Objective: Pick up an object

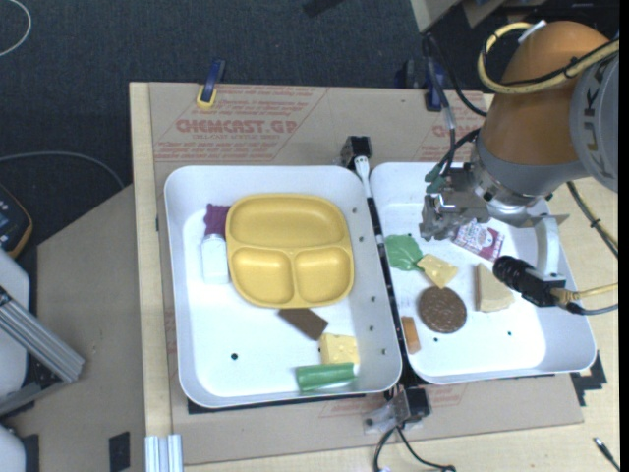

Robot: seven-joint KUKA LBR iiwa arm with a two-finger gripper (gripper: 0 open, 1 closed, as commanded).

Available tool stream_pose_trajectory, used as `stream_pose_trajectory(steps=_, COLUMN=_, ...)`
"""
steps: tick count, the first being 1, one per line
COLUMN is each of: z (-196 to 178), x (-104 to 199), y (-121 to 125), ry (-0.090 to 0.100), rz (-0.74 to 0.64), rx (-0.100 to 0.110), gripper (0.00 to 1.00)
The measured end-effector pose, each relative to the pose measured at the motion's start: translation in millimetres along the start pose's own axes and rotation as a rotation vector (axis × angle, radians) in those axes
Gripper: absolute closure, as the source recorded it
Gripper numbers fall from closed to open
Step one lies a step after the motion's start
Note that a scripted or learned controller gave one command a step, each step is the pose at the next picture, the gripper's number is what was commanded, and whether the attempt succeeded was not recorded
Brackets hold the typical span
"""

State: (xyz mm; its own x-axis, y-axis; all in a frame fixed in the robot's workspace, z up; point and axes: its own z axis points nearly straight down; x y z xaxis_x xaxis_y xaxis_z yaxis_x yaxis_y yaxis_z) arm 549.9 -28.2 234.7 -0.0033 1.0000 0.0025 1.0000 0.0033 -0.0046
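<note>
In the right bin (560,347), toward its far side, the gripper (444,216) hangs low beside a pink packet (481,239), which lies just to its right; whether it touches the packet cannot be told, and nothing can be seen held in it. The arm's grey body and orange band (539,91) rise above it at the far right. Just near of the gripper lies a green leaf-shaped piece (402,252), with a yellow wedge (437,269) touching its right side. Nearer still sits a brown round cookie (442,310), a pale bread slice (492,291) to its right and a small orange stick (410,333) to its left by the bin wall. The left bin (187,303) holds a yellow divided plate (290,249), a purple item (216,219) and white bottle (213,260) at its left, and near of it a brown bar (304,322), a cheese block (339,348) and a green piece (324,376).
</note>
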Motion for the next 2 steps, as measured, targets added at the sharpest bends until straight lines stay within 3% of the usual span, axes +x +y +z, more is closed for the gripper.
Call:
stream_pose_trajectory(steps=1, z=3.6, x=39.2, y=-45.5, ry=0.0, rz=0.0, rx=0.002, gripper=1.0)
stream_pose_trajectory(steps=2, z=21.2, x=30.9, y=-44.8, ry=-0.001, rz=0.005, rx=0.001, gripper=1.0)
